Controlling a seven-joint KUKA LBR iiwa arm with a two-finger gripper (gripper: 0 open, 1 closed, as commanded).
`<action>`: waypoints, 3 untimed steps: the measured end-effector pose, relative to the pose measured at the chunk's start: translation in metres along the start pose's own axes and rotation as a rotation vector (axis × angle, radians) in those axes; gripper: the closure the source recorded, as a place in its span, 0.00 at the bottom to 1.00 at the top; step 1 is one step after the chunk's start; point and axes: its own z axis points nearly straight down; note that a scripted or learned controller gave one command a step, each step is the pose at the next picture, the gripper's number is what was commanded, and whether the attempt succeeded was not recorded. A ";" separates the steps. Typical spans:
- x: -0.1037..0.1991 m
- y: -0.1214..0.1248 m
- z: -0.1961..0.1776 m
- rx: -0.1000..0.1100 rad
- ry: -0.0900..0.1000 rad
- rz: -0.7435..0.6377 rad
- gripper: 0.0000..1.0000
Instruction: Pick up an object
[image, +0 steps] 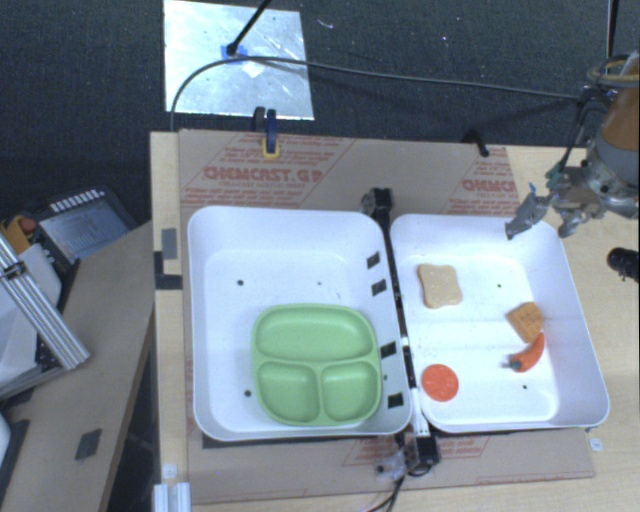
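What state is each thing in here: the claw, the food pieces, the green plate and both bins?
Claw: open, holding nothing, above the right bin's far right corner.
Bread: flat in the right bin, untouched.
Cracker: near the bin's right wall, touching the carrot.
Carrot: lying just below the cracker.
Tomato slice: flat near the front, apart from the rest.
Plate: upright in the left bin.

Probably robotics lab: bench (300, 160), clamp (268, 130), cables (400, 80), aluminium rail (40, 310).
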 end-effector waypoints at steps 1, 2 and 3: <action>0.001 0.002 -0.009 -0.013 -0.003 -0.003 0.00; -0.005 0.008 0.049 -0.011 -0.003 -0.002 0.00; -0.008 0.013 0.091 -0.011 -0.003 -0.003 0.00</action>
